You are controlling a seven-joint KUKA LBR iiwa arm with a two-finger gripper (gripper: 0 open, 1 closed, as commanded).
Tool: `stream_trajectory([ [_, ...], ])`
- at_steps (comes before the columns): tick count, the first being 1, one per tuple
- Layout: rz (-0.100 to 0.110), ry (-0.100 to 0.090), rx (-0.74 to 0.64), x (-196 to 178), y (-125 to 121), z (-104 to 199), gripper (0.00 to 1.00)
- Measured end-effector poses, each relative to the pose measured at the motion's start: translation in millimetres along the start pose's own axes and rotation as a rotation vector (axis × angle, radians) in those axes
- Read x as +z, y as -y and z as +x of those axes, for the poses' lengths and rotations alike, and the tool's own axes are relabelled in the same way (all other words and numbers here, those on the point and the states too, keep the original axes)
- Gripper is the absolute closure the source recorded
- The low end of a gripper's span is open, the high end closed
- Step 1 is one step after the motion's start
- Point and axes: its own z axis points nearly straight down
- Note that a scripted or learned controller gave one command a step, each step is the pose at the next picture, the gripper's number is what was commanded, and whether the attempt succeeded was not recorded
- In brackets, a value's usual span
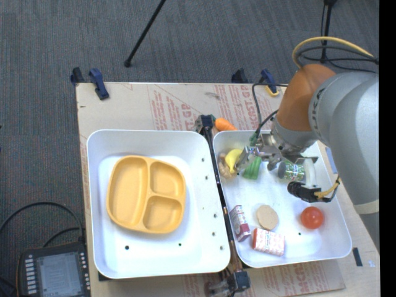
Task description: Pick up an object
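The green object [252, 167], small and shiny, sits at the far left of the right bin [339, 243], just beside a yellow banana-like toy [232, 158]. The gripper [257, 159] is right on top of it; can't tell how wide it's spread. A yellow divided plate [146, 193] lies in the left bin [99, 240].

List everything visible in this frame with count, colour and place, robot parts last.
bins: 2, white, side by side on the bench
divided plate: 1, yellow, in the left bin
tomato: 1, red, right bin, right side
round cracker: 1, tan, right bin, middle
small can: 1, red and silver, right bin, left edge
small box: 1, red and white, right bin, front
banana: 1, yellow, right bin, back left
green object: 1, green, beside the banana
clamps: 2, blue, back edge of the bench
arm: 1, grey and orange, from the right
gripper: 1, over the right bin's back
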Motion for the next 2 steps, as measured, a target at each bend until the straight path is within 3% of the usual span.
stream_trajectory([
  [1, 0.003, 0.000, -0.003, -9, 0, 0, 1.00],
  [2, -0.001, 0.000, -0.001, -100, 59, 46, 1.00],
])
